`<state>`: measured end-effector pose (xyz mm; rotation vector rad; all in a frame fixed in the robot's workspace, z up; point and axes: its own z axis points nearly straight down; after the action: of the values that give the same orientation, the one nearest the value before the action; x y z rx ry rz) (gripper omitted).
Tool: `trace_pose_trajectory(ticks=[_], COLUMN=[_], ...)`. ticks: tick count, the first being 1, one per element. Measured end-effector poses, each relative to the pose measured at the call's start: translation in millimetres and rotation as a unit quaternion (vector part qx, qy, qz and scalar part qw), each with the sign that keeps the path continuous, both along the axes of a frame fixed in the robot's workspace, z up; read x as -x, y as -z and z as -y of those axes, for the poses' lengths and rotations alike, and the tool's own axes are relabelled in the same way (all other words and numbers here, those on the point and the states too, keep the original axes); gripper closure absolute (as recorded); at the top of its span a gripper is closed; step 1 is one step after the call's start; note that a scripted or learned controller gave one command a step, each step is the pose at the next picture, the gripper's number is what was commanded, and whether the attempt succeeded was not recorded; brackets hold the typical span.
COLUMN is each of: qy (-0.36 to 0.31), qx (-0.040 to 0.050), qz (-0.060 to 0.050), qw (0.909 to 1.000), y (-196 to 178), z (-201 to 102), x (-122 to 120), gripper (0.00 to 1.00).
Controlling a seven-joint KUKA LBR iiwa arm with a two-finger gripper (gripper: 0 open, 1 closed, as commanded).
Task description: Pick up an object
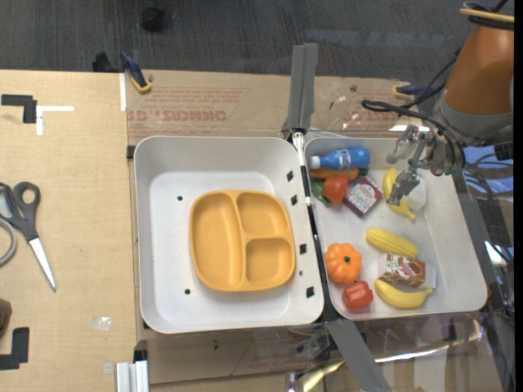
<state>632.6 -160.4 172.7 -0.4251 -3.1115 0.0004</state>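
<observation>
Hovering at two o'clock in the right shallow white bin (466, 243), metal two-finger gripper (402, 188), opening impossible to tell, just above a small yellow banana (402, 208).

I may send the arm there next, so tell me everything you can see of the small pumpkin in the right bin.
The pumpkin is a small, glossy orange toy, plastic by the look of it, with rounded ribs and a short green stem on top. It sits upright near the left wall of the right bin. A red tomato lies just below it in the picture, apparently touching. The corn cob lies apart to its right. Nothing covers it.
</observation>
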Motion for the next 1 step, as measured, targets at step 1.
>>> trace_pose_trajectory(ticks=[1], qy=[0.057], qx=[0.0002], qz=[0.000], qw=[0.9984], y=[73.4], z=[-13.4], x=[-6.6], gripper=[0.00])
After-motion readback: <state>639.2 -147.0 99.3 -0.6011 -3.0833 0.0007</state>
